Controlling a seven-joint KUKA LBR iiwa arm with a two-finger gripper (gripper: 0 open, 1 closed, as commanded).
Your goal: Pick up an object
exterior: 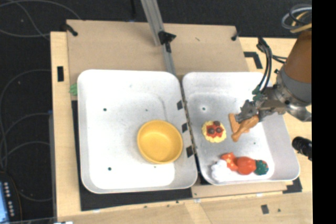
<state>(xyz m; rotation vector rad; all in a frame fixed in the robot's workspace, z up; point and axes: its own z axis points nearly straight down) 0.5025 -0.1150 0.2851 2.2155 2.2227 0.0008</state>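
— Orange carrot-like toy [244,127]: where?
— Right bin [210,86], about three o'clock of the yellow tart [214,131], clamped between the gripper [242,117] fingers.
— Other things?
— Red toy [243,164] at five o'clock; yellow bowl [159,141] in left bin [105,92].

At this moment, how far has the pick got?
Done: the gripper has reached into the right bin. In hand: its jaws sit at an orange carrot-like toy, grasp unclear. Left: lifting it clear. The yellow bowl lies in the left bin.
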